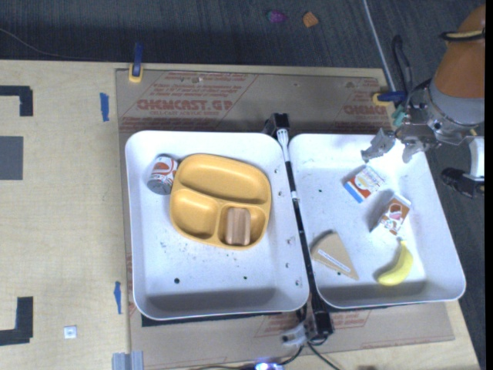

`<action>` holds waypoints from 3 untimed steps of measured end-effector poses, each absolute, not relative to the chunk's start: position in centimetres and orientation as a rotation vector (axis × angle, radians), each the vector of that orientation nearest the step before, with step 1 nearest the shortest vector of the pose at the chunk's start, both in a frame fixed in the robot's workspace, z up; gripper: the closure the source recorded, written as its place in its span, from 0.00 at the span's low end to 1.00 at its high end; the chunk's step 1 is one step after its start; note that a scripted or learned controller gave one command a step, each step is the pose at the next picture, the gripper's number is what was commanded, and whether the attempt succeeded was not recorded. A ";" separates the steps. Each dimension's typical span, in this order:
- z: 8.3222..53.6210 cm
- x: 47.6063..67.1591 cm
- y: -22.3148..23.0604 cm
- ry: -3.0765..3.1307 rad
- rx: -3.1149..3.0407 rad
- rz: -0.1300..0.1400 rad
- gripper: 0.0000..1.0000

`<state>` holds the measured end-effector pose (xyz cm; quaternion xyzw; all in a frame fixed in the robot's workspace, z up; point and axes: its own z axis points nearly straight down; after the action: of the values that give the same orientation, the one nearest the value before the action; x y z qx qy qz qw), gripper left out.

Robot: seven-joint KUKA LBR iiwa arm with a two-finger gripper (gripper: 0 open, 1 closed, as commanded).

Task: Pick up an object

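Pincer (pixel 393 146) hovers spread and unladen over the right bin's (pixel 451 268) far corner, just beside the nearer of two cartons (pixel 363 183). Recommend descending squarely astride that carton. Right bin count: two cartons, one banana (pixel 395 267), one sandwich wedge (pixel 333 254). Left bin (pixel 146 284): one yellow tray (pixel 216 195), one can (pixel 161 174).

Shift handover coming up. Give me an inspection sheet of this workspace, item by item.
Surface: two white bins, left bin and right bin, side by side on brown board.
Job's things: right bin holds banana, sandwich wedge, two small cartons.
Clutter: left bin holds yellow divided tray with a brown block, can beside it.
Grippers: gripper open, above the right bin's far edge, holding nothing.
Cables: black cable near the arm.
Surroundings: blue tape marks, dark carpet.
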<state>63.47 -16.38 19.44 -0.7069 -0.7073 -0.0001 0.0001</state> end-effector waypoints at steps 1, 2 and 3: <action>9.6 61.2 -15.5 -2.224 -2.223 -0.003 0.00; 10.6 61.2 -15.5 -2.225 -2.225 -0.004 1.00; 10.6 61.2 -15.5 -2.224 -2.225 -0.004 0.00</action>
<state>61.22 -15.54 10.56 -0.7073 -0.7069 -0.0012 -0.0023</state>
